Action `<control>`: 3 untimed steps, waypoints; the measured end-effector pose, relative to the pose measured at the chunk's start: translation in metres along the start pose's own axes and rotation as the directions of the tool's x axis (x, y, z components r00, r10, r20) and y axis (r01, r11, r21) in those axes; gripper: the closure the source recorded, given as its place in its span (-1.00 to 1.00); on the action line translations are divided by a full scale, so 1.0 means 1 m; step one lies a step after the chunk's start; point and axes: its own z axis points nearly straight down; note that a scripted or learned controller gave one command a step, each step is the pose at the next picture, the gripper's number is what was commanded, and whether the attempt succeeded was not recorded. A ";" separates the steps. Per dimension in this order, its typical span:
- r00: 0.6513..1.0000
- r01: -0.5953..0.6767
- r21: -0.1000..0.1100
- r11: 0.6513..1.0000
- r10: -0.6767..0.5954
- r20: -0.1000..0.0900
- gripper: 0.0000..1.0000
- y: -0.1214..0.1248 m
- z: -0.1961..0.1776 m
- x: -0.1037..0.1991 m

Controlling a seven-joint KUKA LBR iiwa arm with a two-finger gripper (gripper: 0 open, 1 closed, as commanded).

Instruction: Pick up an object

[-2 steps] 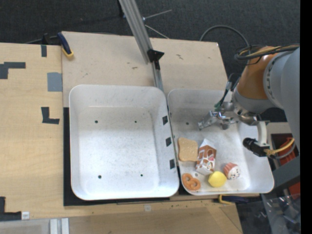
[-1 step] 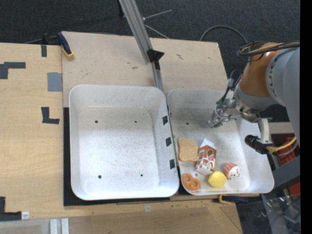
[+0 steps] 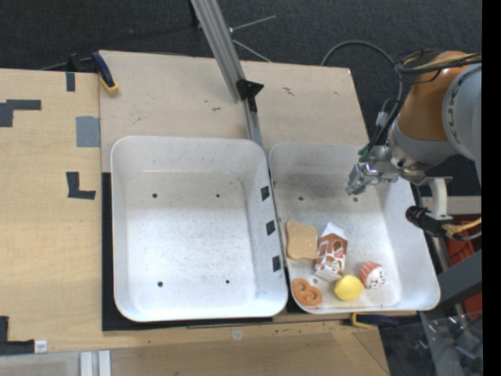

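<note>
- The small metal two-finger gripper hangs over the upper part of the right-hand shallow white bin, right of the frame's centre; nothing is visible between its tips, and whether it is open or closed cannot be told from this angle.
- Behind it, the grey arm with its orange band fills the upper right of the frame, reaching in from the right edge.
- The objects lie well apart from the gripper, clustered in the lower part of that same bin — towards the frame's lower right.
- A tan slice of toy bread lies nearest the divide between the bins.
- Just right of it stands a small red-and-white carton, touching or nearly touching the bread.
- Below these, along the bin's lower rim, sit an orange pretzel-shaped piece, a round yellow ball-like fruit and a small red-and-white rounded toy, side by side.
- The left-hand shallow white bin takes up the centre-left, its floor speckled with dark flecks.
- Both bins rest on a pale wooden bench; a slanted grey metal pole crosses the top centre.
</note>
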 end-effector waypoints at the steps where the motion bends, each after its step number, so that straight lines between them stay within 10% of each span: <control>1: 1.000 -0.001 -0.001 1.000 0.001 0.001 1.00 -0.006 -0.050 -0.007; 2: 1.000 0.000 0.000 1.000 0.000 0.000 1.00 -0.005 -0.079 -0.007; 3: 1.000 0.005 0.005 1.000 -0.005 -0.003 1.00 -0.012 -0.072 0.055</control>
